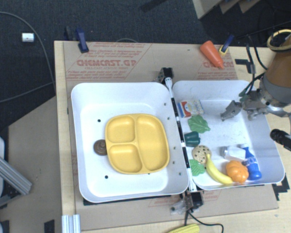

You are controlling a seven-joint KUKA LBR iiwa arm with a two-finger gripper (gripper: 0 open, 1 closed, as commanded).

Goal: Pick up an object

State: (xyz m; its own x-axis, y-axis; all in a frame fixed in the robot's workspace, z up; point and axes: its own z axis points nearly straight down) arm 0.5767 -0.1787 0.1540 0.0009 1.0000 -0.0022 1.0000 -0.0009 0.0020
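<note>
While the grey 2-finger gripper hangs over the right white plastic bin, its fingers look spread and hold nothing. Below it lie a yellow banana, an orange ball and a blue-capped spray bottle — all well apart from it.

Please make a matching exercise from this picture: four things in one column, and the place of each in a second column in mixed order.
Things:
1. yellow divided plate
2. banana
3. orange carrot toy
4. gripper

Places:
A. on the cardboard behind the bins
B. over the right bin's far part
C. in the left bin
D. in the right bin's near part

Pairs: 1-C, 2-D, 3-A, 4-B
</note>
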